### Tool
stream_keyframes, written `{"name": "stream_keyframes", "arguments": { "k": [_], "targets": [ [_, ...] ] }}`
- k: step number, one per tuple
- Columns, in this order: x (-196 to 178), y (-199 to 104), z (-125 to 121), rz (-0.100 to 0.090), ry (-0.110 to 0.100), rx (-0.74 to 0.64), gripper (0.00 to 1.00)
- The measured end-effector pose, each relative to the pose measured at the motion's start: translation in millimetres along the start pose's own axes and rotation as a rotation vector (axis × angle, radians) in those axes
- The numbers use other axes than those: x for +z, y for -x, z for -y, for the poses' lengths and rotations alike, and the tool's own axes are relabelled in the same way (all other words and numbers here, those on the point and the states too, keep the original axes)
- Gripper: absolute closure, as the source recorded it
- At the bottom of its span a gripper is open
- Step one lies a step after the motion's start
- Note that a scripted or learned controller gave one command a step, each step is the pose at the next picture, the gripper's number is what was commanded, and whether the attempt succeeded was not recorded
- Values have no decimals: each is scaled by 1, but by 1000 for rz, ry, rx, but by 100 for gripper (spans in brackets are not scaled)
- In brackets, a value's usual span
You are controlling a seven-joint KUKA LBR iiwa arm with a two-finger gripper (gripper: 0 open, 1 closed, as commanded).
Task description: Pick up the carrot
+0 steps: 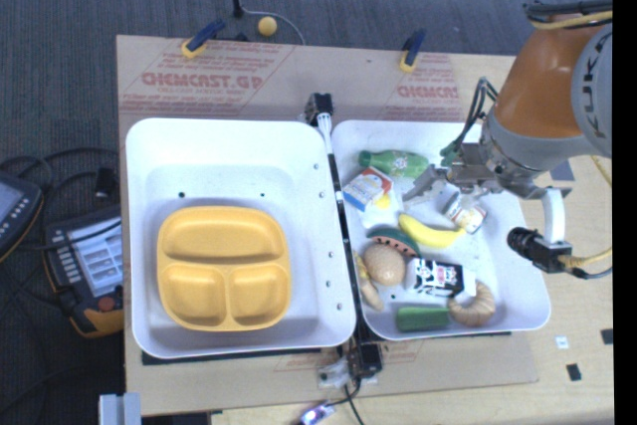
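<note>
white right bin (532, 309) holds mixed food; tool (460, 204) above, grip unclear.

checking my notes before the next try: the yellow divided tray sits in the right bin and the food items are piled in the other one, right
Not quite. The camera view shows the yellow divided tray in the left bin; the food items, such as the banana and the green bottle, are piled in the right bin.

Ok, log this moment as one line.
arm: over right bin | gripper: above banana | carrot: not identified | yellow tray: left bin
</note>
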State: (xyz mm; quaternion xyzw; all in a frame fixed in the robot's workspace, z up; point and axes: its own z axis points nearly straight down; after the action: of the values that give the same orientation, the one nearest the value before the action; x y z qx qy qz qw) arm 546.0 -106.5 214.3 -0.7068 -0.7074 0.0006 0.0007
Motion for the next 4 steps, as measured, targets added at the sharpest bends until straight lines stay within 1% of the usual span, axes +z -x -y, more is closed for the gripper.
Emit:
{"name": "stream_keyframes", "arguments": {
  "k": [1,2,3,4],
  "targets": [
    [-14,-62,-13,0,1,14,0],
    [31,-33,-42,2,-1,40,0],
    [31,-108,10,0,-1,15,0],
    [30,-115,-119,2,1,175,0]
  ]
}}
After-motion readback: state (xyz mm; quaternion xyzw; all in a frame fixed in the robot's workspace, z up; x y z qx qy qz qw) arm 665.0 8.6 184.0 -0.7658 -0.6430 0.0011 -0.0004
